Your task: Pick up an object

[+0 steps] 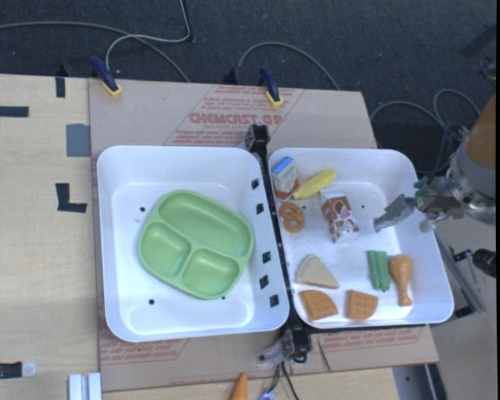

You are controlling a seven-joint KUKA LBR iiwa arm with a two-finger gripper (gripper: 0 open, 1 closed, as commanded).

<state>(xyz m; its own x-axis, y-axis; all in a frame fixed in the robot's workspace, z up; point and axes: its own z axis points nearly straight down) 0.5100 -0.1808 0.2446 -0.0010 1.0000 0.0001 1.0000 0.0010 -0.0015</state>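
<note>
On the bench, two shallow white bins side by side on a cardboard sheet point(225, 115) held by two blue-and-yellow clamps point(107, 77) at its far edge.

Left bin point(117, 182): one green divided plate point(196, 242), three compartments, lying flat near the middle.

Right bin point(400, 167), toy food items:
- small carton with blue top point(283, 175), far left corner, close to the divider
- yellow banana point(315, 182) just beside the carton, lying at a slant
- pretzel point(292, 217) nearer the camera than the carton, close to the divider
- brown-and-white carton point(339, 216) near the bin's middle, tipped on its side
- pale wedge point(316, 272) below the pretzel
- two orange waffle-like pieces point(318, 304), point(361, 305) along the near wall, side by side but apart
- green bean pod point(377, 270) and drumstick point(402, 277) next to each other, right of centre toward the near wall; cannot tell whether they touch

Arm enters from the right; orange band point(485, 136) visible at the view's edge. Gripper point(397, 211) sits over the right part of the right bin, right of the brown-and-white carton and above the bean pod in the view. One dark finger points left toward the carton, with a gap between them. Nothing seen between the fingers. Whether the claw is spread or closed: cannot tell from this angle.

Cables point(183, 23) run across the dark floor behind the bench
</note>
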